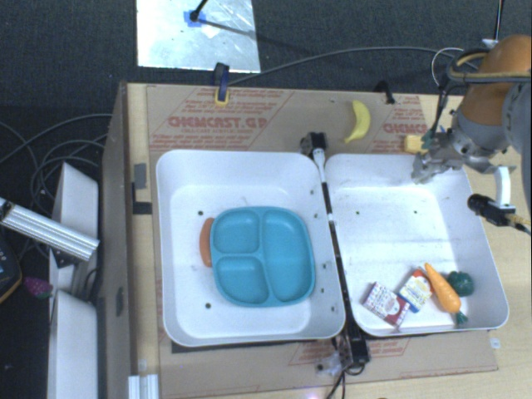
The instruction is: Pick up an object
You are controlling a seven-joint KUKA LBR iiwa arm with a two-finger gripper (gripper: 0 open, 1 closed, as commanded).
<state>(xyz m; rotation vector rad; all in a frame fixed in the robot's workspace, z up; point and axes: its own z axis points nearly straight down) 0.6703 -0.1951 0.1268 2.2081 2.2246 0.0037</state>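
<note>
Carrot (untouched) lies well apart from the end effector.

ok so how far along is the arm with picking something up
Nothing looks picked up yet. The gripper is at the far rim of the right bin, away from the carrot and small cartons lying at its near end. Reaching an object, grasping and lifting it are all left.

You have two smooth white plastic bins on a matt cardboard-covered counter. The blue divided plate looks like glossy plastic, and a crinkled foil sheet shines far left.
</note>
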